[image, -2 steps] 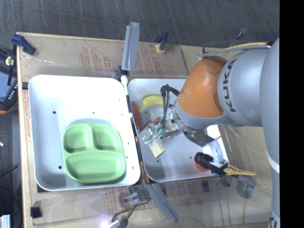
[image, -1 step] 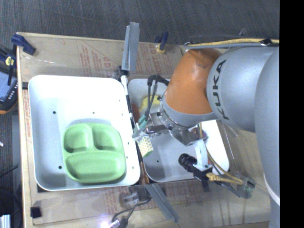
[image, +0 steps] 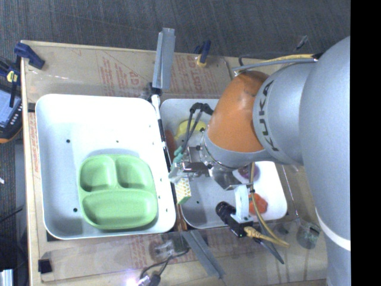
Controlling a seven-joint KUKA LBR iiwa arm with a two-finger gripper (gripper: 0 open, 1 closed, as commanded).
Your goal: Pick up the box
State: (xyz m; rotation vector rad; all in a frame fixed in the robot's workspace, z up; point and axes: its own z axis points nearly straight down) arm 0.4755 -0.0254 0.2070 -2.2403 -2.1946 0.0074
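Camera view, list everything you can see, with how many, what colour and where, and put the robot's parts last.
bins: two, white, side by side on the bench
divided tray: one, green, in the left-hand bin
small items: a few, red and yellow, partly hidden in the right-hand bin
clamps: two, blue, at the bench's far edge
arm: one, grey with orange band, above the right-hand bin
gripper: one, by the right-hand bin's left wall
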